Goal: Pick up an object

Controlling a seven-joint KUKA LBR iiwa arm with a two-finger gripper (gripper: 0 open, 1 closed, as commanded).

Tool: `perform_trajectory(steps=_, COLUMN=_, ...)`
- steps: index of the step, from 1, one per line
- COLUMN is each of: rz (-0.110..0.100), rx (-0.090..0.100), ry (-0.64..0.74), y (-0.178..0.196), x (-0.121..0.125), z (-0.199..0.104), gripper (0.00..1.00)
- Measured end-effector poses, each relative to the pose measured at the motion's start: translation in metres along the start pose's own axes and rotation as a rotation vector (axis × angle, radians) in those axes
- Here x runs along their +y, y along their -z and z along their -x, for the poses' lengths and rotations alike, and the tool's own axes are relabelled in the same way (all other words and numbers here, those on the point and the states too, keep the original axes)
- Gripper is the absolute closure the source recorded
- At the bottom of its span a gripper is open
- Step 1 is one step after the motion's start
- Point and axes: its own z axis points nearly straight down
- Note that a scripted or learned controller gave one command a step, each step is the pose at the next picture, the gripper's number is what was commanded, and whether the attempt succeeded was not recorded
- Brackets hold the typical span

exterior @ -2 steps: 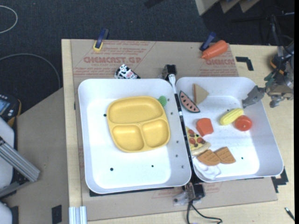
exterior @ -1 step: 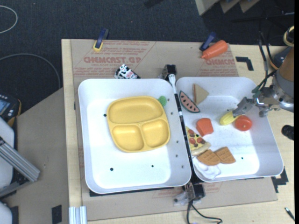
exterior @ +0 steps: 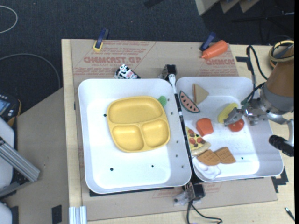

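My gripper [exterior: 232, 119] is low in the right bin [exterior: 266, 164], reaching in from the right. It sits between a yellow banana-like piece [exterior: 227, 110] just above it and a red round piece [exterior: 237, 126] just below it, close to both. I see nothing clearly held. An orange-red block [exterior: 204, 126] lies a little to its left. A watermelon slice [exterior: 189, 102] and a tan wedge [exterior: 201, 94] lie at the bin's far left. A pizza slice [exterior: 196, 142], two brown waffle pieces [exterior: 217, 157] and a white item [exterior: 208, 171] lie near the front.
The left bin [exterior: 93, 139] holds a yellow divided plate [exterior: 138, 123] with a small green piece [exterior: 162, 100] at its far corner. Outside the bins, an orange carrot [exterior: 215, 49] and a black-and-white toy [exterior: 125, 72] lie on the far bench. Cables run at right.
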Motion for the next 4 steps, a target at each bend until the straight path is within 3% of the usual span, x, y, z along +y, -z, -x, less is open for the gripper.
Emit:
perform_trajectory(steps=1, rz=-0.001, rx=0.002, ry=0.000, y=-0.038, x=0.000, z=-0.001, gripper=0.00)
perform_trajectory(steps=2, rz=0.004, rx=0.000, ry=-0.001, y=-0.025, x=0.001, z=0.000, gripper=1.00)
perform_trajectory(steps=4, rz=0.010, rx=-0.003, ry=0.001, y=0.081, x=0.010, z=-0.004, gripper=1.00)
